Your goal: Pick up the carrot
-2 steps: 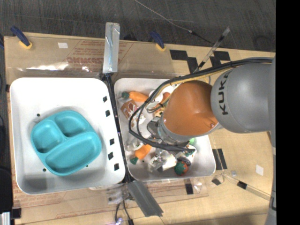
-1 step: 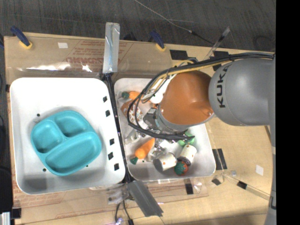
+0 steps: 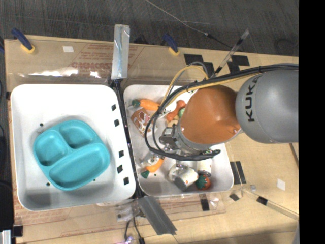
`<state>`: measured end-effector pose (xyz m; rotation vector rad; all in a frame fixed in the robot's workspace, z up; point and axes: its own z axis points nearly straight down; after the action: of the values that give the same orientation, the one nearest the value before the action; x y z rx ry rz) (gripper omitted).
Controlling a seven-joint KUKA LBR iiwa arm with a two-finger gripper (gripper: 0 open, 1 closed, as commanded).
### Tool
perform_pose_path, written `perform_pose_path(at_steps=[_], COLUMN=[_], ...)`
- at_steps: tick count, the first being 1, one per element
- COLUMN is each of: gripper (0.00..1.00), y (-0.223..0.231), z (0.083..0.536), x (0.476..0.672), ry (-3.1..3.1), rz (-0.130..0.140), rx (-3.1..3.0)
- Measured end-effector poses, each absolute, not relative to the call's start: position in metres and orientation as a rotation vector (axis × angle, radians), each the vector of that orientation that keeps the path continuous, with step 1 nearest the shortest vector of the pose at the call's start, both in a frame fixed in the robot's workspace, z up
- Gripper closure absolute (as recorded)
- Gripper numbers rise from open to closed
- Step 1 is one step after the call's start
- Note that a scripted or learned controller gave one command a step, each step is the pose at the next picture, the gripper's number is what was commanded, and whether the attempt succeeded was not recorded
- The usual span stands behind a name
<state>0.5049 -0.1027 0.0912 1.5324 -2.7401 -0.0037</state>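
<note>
- The arm (image 3: 223,116) reaches in from the right and hangs over the right bin (image 3: 223,179); its orange band and wrist cover most of the bin's middle.
- Gripper: hidden beneath the wrist; whether it is wide, narrow or holding anything cannot be told.
- One carrot (image 3: 149,104) lies near the bin's far left corner, orange with a green top, apart from the wrist.
- A second carrot (image 3: 152,165) lies near the bin's left wall toward the front, just beside the wrist's left edge.
- A brown toy (image 3: 141,118) sits just below the far carrot; a white cup (image 3: 185,177) and a red-and-green item (image 3: 204,181) lie at the front.
- The left bin (image 3: 20,136) holds a teal tray (image 3: 71,154).
- Risk: both carrots lie close to walls, so a descending finger may strike the wall or divider.
- Risk: a tapered, smooth carrot may slip out of a closing grip.
- Risk: crowded neighbours may be caught instead, notably the brown toy.
- Risk: cables (image 3: 170,93) looping over the bin could snag.
</note>
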Motion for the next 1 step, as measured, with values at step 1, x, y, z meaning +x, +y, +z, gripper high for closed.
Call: perform_pose_path(at_steps=[1], gripper=[0.00], y=[-0.1013], z=[0.0907], x=[0.4760], ry=[-2.754], rz=[-0.005], rx=[1.509])
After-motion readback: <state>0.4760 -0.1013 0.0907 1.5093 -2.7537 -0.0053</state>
